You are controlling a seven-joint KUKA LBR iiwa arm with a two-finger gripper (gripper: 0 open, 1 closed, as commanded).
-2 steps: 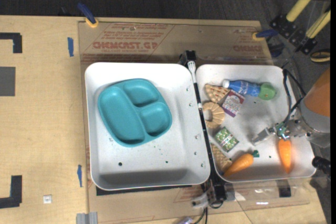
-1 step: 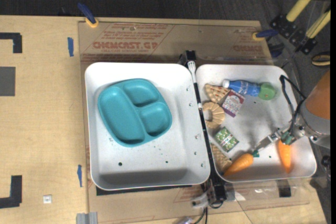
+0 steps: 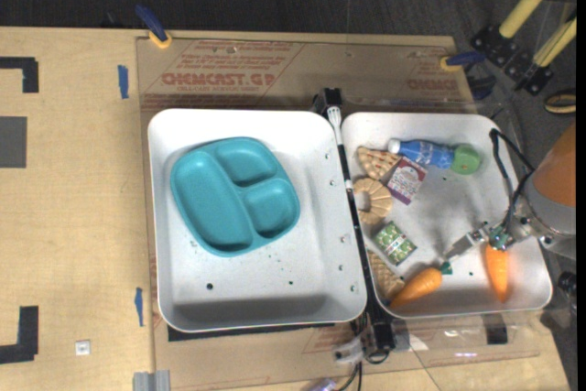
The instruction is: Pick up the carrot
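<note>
Two carrots lie in the right bin (image 3: 513, 302). One carrot (image 3: 497, 271) stands lengthwise near the bin's right front corner, its green top pointing to the back. My gripper (image 3: 493, 238) sits right at that green top, reaching in from the right under the orange-banded arm (image 3: 560, 183). The view does not show whether the carrot is gripped. A second carrot (image 3: 419, 285) lies slanted at the front of the bin, to the gripper's left.
The right bin also holds a blue bottle with a green cap (image 3: 432, 154), cracker-like pieces (image 3: 371, 165), a purple packet (image 3: 405, 181) and a green packet (image 3: 395, 243). A teal divided plate (image 3: 234, 193) rests in the left bin (image 3: 183, 288).
</note>
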